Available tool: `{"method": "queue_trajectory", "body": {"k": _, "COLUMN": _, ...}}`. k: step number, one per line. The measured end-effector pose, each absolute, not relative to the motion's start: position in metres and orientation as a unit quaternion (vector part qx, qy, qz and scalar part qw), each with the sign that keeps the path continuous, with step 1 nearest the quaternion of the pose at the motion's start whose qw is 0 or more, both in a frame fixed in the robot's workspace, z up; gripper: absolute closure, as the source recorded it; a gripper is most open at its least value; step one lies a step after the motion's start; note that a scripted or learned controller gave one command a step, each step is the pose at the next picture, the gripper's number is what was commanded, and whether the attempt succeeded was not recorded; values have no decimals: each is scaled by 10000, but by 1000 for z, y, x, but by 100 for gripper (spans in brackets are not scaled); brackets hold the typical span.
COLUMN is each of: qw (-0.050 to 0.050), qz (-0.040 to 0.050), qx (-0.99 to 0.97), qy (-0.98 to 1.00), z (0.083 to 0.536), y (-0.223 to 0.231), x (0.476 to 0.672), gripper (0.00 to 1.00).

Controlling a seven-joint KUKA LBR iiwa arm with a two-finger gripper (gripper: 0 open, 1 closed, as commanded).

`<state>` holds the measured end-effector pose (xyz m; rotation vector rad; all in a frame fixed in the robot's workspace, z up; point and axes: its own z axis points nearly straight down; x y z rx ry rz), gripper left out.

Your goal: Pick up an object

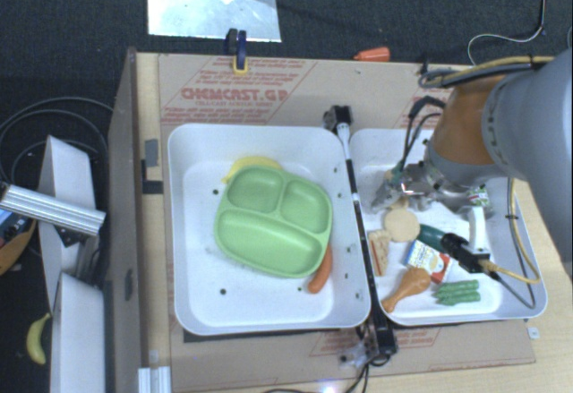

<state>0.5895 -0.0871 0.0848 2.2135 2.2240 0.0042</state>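
The arm is reaching in from three o'clock and the end effector [405,188] is hanging low over the upper part of the right bin [517,288]; whether it is open or closed I cannot tell, since the wrist is covering it from above, and nothing is showing as gripped.

The nearest candidate, a round tan cookie [402,225], is lying just beside the end effector at its six o'clock, apparently apart from it. It is looking light, stiff and flat, so a pinch across its edges would probably be suiting it best, though such a low disc may be slipping out. A cracker [380,250] is lying at the cookie's seven o'clock, against the bin's inner wall. Further toward five o'clock, a drumstick [412,286], a small carton [425,257] and green beans [457,294] are crowding together; the drumstick's narrow shank is seeming the easiest hold among these toy-like pieces.

In the left bin [197,293], well apart at nine o'clock, a green tray [273,219] is lying tilted over a yellow piece [243,166], with a carrot [321,271] touching its five o'clock edge
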Motion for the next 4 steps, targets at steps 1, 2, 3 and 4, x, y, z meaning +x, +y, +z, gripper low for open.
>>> {"method": "queue_trajectory", "body": {"k": 1, "qw": -2, "qz": -3, "qx": 7067, "qy": 7075, "z": 84, "y": -91, "x": 575, "gripper": 0}}
{"method": "queue_trajectory", "body": {"k": 2, "qw": 18, "qz": 16, "qx": 7054, "qy": 7088, "z": 85, "y": -87, "x": 607, "gripper": 0}}
{"method": "queue_trajectory", "body": {"k": 3, "qw": -11, "qz": -14, "qx": 7080, "qy": 7062, "z": 84, "y": -111, "x": 542, "gripper": 0}}
{"method": "queue_trajectory", "body": {"k": 4, "qw": 1, "qz": -12, "qx": 7091, "qy": 7051, "z": 84, "y": -157, "x": 484, "gripper": 0}}
